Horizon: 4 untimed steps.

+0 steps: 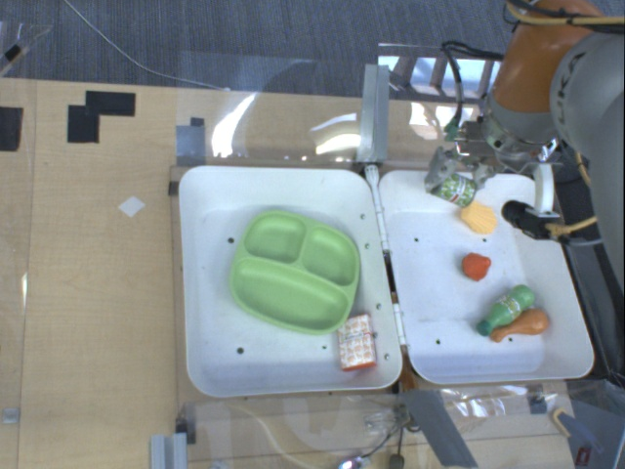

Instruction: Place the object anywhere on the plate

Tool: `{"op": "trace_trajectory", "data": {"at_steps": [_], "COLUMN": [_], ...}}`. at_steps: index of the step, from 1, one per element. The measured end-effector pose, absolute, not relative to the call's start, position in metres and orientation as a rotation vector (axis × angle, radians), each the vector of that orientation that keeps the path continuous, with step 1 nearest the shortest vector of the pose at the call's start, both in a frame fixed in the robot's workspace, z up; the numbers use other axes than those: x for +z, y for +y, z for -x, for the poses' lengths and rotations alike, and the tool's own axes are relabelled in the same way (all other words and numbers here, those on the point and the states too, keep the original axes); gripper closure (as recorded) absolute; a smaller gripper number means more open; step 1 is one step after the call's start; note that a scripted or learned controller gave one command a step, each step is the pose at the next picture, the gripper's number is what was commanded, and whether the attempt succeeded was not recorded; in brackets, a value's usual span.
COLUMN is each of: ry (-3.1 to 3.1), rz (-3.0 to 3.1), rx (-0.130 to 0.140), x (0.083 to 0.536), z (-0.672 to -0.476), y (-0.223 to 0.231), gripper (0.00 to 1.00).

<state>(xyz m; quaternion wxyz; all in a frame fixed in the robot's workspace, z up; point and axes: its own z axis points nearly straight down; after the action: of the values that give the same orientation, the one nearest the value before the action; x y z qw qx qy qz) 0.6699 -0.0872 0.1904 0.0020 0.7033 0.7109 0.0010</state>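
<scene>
Partly gripper [465, 160] hides green packet [451, 186]

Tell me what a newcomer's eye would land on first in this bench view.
The bright green plate with three compartments stands out most, sitting in the middle of the left bin. Next comes the grey arm with its orange band at the upper right, its hand low over the far corner of the right bin, at a green-and-white packet. A small red object lies mid-bin.
</scene>
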Motion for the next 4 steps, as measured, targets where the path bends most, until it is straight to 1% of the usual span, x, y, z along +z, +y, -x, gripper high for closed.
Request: {"op": "trace_trajectory", "data": {"at_steps": [1, 2, 3, 4], "ry": [2.225, 2.226, 2.225, 2.224], "rz": [-2.214, -2.215, -2.218, -2.218], "rx": [0.006, 0.005, 0.002, 0.005], "x": [0.186, 0.185, 0.137, 0.155], "z": [-0.626, -0.613, -0.572, -0.586], "y": [0.007, 0.065, 0.121, 0.121], "gripper": [1.00, 1.00, 1.00, 1.00]}}
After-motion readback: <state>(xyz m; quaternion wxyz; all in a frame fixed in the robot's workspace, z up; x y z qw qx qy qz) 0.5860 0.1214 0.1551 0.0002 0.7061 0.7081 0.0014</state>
